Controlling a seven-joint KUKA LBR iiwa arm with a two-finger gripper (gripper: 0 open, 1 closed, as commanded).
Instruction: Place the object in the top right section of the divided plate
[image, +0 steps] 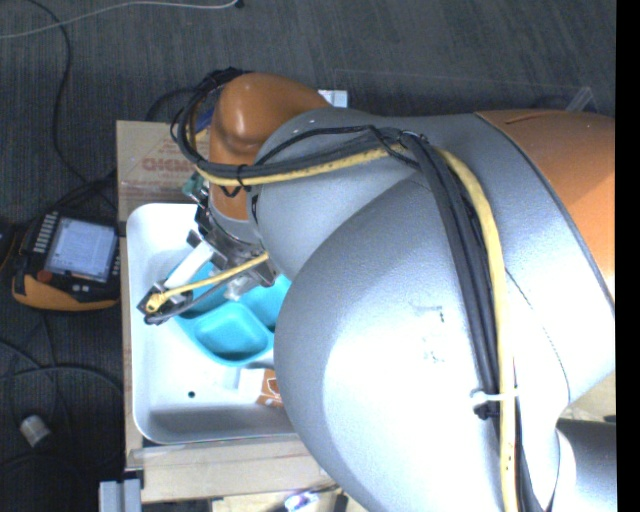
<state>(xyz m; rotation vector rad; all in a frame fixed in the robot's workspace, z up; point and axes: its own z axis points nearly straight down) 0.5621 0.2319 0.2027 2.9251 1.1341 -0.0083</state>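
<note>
Dark grey carpet floor (90, 90) fills the top and left, crossed by thin black cables (40, 45) near the upper left corner and another loop at lower left. A handheld pendant with a lit screen and orange casing (70, 255) lies on the floor left of the bench, and a small grey object (33, 430) sits near the bottom left. Brown cardboard with red print (150, 160) lies on the bench top's far edge; light is even, no hard shadows.
</note>
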